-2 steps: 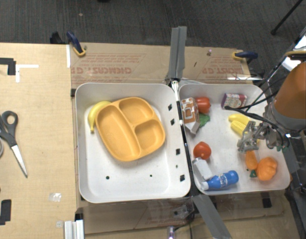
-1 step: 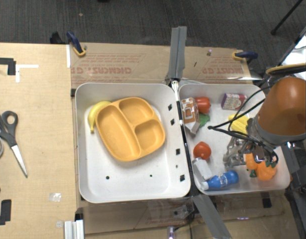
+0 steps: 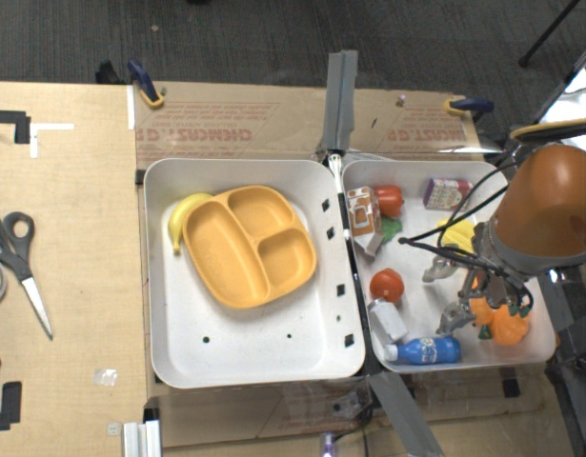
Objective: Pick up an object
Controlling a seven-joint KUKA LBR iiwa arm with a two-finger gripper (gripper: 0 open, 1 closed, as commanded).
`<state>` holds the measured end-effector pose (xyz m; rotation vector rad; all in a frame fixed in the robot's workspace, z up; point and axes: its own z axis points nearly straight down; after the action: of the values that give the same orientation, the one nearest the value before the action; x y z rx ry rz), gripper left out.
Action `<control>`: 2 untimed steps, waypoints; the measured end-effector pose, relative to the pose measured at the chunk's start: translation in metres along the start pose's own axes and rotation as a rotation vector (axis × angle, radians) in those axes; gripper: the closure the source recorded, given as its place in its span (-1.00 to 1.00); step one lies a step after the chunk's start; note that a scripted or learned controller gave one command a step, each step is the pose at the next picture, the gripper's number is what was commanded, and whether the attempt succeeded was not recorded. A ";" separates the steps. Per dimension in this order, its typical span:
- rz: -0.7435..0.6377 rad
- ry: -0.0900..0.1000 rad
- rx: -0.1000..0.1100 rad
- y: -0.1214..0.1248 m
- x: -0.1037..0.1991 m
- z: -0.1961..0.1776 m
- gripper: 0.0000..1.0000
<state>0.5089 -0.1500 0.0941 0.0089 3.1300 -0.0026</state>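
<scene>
cam view | gripper (image 3: 452, 298) low in right bin (image 3: 421, 171), fingers spread, nothing btwn them | nearest obj: orange toy (image 3: 502, 323) just beside, blue bottle (image 3: 424, 351) near front wall | risk: fingers straddle both or shove toy to wall, so close on air | divided plate (image 3: 247, 244) in left bin

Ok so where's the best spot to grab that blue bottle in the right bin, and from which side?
Likely the blue bottle is best gripped across its round body near the middle, coming straight down. It lies on its side along the right bin's near wall, so fingers should close across its short width, one of them slipping between bottle and wall.
</scene>
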 end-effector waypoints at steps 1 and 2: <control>0.116 0.008 -0.002 0.058 -0.026 0.002 -1.00; 0.216 0.006 0.000 0.028 -0.093 0.002 -1.00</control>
<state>0.6022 -0.1224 0.0934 0.3468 3.1163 -0.0007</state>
